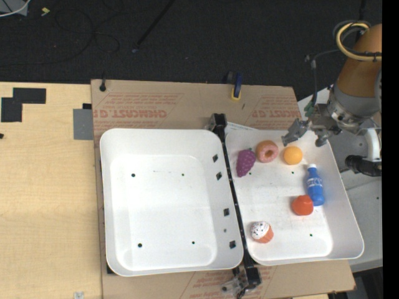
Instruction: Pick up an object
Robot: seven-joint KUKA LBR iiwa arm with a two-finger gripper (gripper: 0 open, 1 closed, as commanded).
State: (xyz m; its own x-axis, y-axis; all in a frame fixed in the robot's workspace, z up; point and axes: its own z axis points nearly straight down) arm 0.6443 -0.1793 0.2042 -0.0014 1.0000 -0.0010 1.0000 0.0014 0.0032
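Tool: the tool hovers over the right bin's far edge, metal fingers spread, nothing between them.
Nearest: smooth orange ball, just below it.
Others: frosted doughnut ring, knobbly purple grapes, blue bottle, red round fruit, sprinkled cupcake.

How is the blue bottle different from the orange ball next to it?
The blue bottle is long and thin, while the orange ball is round. The bottle is blue with a white cap and a label; the ball is one plain orange colour. The bottle lies on its side lower in the bin, beside a red fruit; the ball sits higher up, close to the pincer. Both rest in the right white bin.
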